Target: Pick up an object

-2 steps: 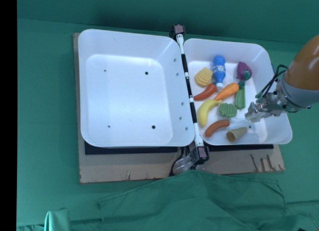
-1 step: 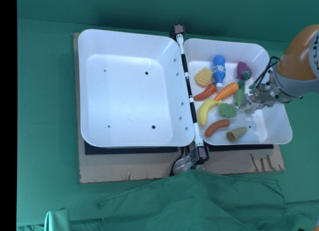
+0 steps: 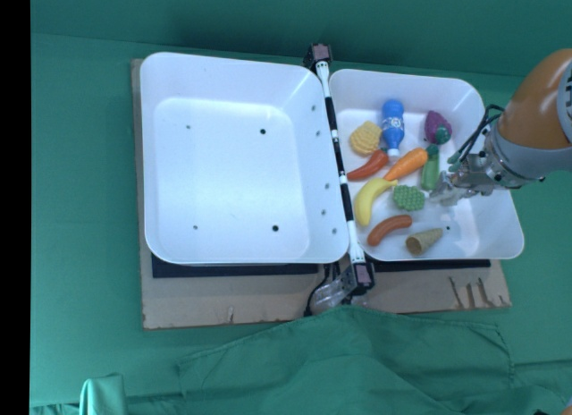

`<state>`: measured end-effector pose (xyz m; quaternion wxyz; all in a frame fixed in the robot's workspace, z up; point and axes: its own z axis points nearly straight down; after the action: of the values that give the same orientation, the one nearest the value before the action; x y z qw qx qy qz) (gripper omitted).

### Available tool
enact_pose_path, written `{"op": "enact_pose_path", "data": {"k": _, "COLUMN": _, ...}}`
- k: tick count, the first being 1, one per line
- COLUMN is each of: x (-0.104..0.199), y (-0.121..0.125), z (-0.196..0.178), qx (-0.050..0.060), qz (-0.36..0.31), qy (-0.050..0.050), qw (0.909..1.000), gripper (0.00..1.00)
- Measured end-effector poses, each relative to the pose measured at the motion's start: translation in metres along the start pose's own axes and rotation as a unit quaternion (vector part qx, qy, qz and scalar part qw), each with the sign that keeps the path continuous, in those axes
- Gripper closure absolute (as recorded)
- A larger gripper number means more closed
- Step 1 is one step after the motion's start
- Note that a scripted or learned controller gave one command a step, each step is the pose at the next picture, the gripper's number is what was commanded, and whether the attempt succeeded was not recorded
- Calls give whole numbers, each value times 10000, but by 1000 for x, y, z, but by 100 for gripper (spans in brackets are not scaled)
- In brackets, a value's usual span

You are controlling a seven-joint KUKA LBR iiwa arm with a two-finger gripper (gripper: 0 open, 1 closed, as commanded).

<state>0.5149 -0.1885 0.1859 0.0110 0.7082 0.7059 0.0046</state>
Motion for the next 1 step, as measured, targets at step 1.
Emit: {"op": "enact_pose_path", "data": {"k": 1, "x": -2, "y": 2, "z": -13, "qx": -35, "qz": 17, "qy": -19, "qw": 10000, "gripper": 100}}
